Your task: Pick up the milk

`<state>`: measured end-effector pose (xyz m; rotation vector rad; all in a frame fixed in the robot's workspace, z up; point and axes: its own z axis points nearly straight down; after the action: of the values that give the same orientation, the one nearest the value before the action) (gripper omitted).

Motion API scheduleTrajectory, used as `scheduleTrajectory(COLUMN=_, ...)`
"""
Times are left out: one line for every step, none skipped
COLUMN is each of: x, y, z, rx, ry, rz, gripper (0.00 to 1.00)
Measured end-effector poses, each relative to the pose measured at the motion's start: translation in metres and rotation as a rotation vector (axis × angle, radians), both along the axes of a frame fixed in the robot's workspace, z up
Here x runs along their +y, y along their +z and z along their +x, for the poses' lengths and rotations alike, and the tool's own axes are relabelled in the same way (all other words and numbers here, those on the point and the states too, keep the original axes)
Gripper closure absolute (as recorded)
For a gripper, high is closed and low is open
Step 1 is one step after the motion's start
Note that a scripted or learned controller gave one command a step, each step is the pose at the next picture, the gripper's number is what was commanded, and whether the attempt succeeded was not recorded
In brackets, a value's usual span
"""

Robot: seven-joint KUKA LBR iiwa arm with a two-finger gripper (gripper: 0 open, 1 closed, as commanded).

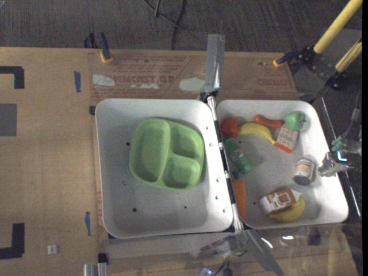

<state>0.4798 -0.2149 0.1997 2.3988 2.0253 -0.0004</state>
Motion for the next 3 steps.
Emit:
scheduleTrajectory(x=0.000, y=0.000, z=0.000, rx=0.000, ry=0.000, rz=0.000, gripper=0.00)
scheduleTrajectory(x=0.068, y=-0.110, z=0.002, rx=-0.006, ry=0.164, rz=-0.001, gripper=0.00)
scheduleTrajectory(x=0.065, y=-0.100, z=0.003, rx=-0.011, ry=0.161, rz=-0.008, gripper=1.00)
